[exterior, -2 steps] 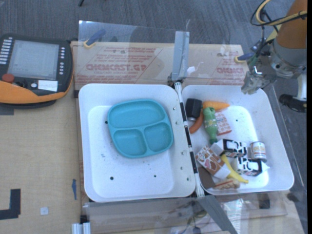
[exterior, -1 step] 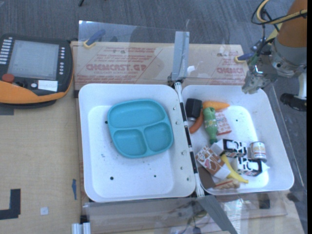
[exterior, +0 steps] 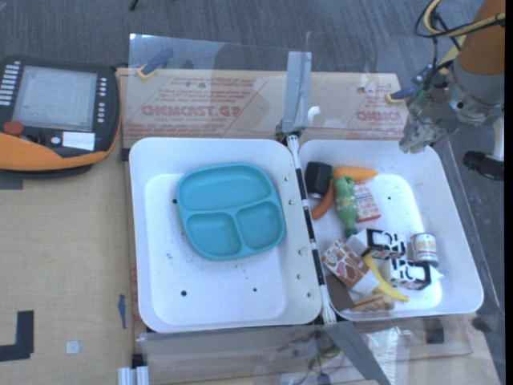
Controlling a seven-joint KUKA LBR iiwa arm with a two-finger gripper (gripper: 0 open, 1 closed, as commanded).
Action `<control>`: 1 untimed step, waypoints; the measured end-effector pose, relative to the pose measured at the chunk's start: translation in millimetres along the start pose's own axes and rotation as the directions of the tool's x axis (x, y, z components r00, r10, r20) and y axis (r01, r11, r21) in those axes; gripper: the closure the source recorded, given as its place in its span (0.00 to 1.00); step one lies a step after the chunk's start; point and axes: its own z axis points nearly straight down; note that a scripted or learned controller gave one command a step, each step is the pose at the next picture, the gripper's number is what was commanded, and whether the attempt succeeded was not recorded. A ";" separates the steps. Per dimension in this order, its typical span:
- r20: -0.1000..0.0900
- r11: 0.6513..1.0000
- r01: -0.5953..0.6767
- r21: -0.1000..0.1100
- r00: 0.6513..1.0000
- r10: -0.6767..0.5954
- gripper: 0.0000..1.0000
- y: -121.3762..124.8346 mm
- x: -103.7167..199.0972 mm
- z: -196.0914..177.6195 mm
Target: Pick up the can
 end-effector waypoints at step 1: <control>0.001 1.000 0.001 0.005 1.000 -0.001 1.00 0.2 0.0 -5.8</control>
